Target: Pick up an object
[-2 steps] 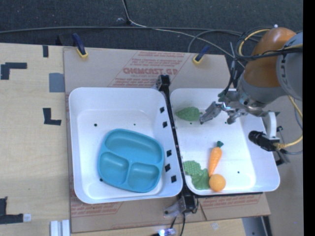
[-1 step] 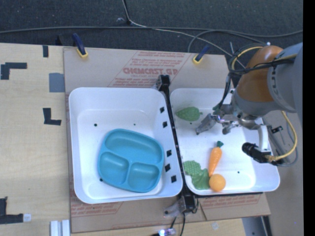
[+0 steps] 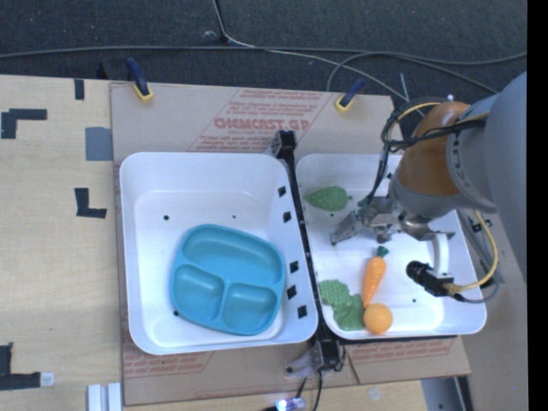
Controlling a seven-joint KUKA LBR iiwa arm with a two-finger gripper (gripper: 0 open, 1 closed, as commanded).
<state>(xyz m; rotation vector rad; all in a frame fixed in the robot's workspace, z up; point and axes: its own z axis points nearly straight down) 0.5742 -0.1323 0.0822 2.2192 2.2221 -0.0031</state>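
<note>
In the right bin (image 3: 445, 319) lie a toy carrot (image 3: 373, 277), a small orange fruit (image 3: 378, 318), a green leafy piece (image 3: 341, 303) at the front left and another green piece (image 3: 328, 199) at the back left. My gripper (image 3: 358, 232) hangs low over the middle of this bin, just above and left of the carrot's green top and below the back green piece. Its grey fingers (image 3: 342, 230) look spread apart, and I see nothing between them.
The left bin (image 3: 141, 187) holds a blue divided plate (image 3: 227, 279). A black divider (image 3: 295, 229) runs between the bins. The arm's orange band (image 3: 432, 157) and a black cable (image 3: 428, 276) stand over the right bin's right half. Two clamps (image 3: 141, 88) hold the cardboard at the back.
</note>
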